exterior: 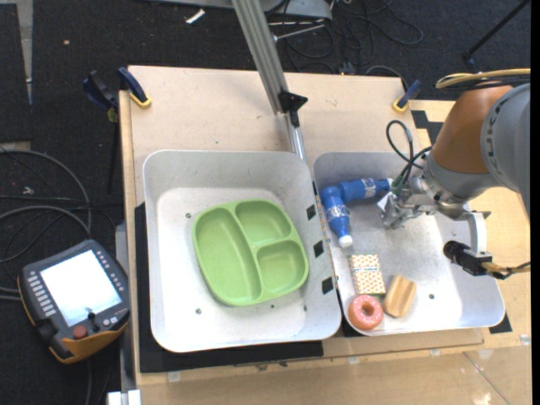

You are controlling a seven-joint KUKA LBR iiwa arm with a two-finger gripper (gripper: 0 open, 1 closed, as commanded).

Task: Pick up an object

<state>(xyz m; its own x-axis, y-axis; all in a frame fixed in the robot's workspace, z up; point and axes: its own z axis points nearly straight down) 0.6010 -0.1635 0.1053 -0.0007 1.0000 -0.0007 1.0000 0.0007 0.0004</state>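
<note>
White plastic bins sat side by side on the table point(211, 99), and all the pickable stuff was in the right bin point(472, 310). The left bin point(169, 184) just had a green divided tray point(251, 251) lying flat in the middle of it. In the right bin, two blue bottles were up by the far left corner: one point(361, 189) lying along the far wall, the other point(337, 218) running down the left wall with its white cap pointing toward the near edge. Down at the near left corner there was a checkered wafer-looking block point(367, 273), a pink donut point(365, 311) just below it, and a tan bread-roll thing point(399, 297) right beside the donut. The tool point(393, 212) was low in the bin's far half, just past the right end of the bottle on the far wall, near it but I couldn't say touching. Honestly the tip was too small and cluttered with cables to call; I can't tell how it was set, and nothing looked lifted. So my read was that the pick hadn't really happened: everything lay on the bin floor, and the whole grab-and-lift part was left. If it was going for that bottle, a round one lying on its side could easily roll away.
</note>
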